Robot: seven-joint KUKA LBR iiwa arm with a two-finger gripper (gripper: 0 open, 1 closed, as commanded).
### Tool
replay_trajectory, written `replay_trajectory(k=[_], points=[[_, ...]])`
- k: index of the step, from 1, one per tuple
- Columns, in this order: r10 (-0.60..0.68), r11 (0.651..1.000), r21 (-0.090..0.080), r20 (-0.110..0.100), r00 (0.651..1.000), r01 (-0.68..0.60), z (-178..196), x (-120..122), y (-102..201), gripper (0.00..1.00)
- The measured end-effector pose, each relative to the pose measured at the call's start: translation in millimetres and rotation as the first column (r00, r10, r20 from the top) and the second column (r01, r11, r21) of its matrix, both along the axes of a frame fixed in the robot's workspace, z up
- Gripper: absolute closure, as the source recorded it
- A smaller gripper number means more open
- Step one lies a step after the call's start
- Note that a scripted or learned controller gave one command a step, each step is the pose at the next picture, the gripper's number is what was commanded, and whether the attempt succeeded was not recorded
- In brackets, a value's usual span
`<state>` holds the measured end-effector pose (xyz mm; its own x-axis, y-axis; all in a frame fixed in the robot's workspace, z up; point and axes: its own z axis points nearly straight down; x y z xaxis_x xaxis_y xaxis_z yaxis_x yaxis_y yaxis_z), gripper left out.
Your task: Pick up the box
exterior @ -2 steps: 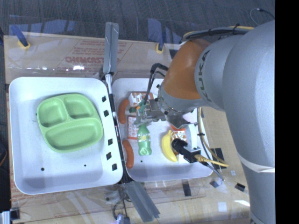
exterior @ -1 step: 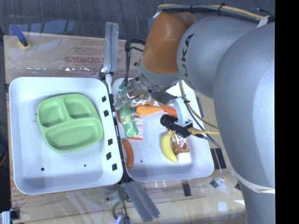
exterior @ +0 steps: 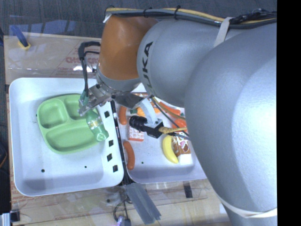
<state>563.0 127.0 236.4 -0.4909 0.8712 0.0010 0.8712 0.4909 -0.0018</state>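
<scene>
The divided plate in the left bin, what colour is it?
Light green; the divided plate shows best in the camera view.

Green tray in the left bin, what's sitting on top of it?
A clear bottle lies on the green tray's right edge, and the pincer hangs over its upper right corner. The arm covers whatever lies past that corner.

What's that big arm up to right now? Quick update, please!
End effector over green tray, left bin. Box beside banana, right bin, untouched. Arm overhangs right bin.
</scene>
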Motion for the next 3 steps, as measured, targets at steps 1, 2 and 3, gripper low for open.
replay_trajectory(k=[1, 2, 3], points=[[0.319, 0.948, 0.0, 0.003, 0.948, -0.319, 33.8, -28.7, 36.9, 1.0], [0.495, 0.869, -0.002, 0.003, 0.869, -0.495, 40.0, 18.0, -9.1, 1.0], [0.113, 0.994, -0.001, 0.002, 0.994, -0.113, 32.6, 44.2, 5.6, 1.0]])
